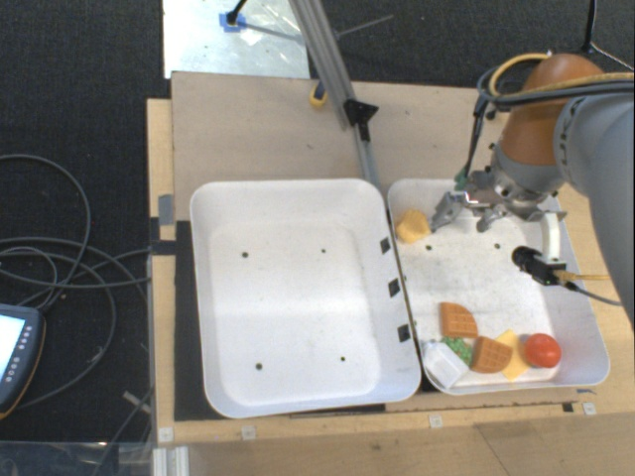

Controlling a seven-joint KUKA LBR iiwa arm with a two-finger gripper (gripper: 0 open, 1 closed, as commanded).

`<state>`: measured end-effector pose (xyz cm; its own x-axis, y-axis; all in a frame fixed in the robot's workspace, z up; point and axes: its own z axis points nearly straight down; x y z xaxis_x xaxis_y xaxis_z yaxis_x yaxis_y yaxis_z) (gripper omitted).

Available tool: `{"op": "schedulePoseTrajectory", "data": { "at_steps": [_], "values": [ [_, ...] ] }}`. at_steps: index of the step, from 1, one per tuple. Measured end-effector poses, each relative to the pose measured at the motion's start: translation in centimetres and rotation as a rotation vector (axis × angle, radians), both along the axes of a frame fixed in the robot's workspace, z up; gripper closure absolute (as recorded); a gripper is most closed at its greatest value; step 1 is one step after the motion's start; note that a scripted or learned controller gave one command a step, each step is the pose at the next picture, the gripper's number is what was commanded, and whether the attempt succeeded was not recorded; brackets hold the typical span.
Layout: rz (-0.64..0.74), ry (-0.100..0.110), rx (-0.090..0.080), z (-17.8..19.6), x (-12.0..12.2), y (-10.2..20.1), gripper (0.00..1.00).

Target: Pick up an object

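Note:
My gripper [465, 212] hangs over the far end of the right bin [585, 315], its fingers [443, 210] spread open with nothing between them. A yellow chunk [413, 228] lies just left of the left finger, against the bin's far-left wall and apart from it. At the near end of the same bin lie a waffle piece [457, 319], a second waffle piece [491, 354], a yellow wedge [513, 357], a red tomato [542, 349], a small green piece [458, 347] and a white piece [444, 364].
The left bin [213, 266] stands beside the right one; black clips [393, 287] sit along their shared wall. A grey pole [332, 58] slants over the bench's back. A black part with a cable [533, 262] hangs below the wrist.

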<state>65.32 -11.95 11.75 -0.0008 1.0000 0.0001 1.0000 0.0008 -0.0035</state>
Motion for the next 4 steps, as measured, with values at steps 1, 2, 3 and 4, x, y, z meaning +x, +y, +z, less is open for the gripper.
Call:
{"op": "schedulePoseTrajectory", "data": {
  "at_steps": [1,2,3,4],
  "values": [
    [0.0,-0.003,-0.001,-2.7,0.0,0.0,0.0],
    [0.0,-0.008,0.0,-1.4,0.2,0.0,1.0],
    [0.003,-0.009,0.0,3.1,0.3,0.6,1.0],
    [0.002,-0.013,-0.002,9.4,0.4,-0.2,1.0]
  ]
}}
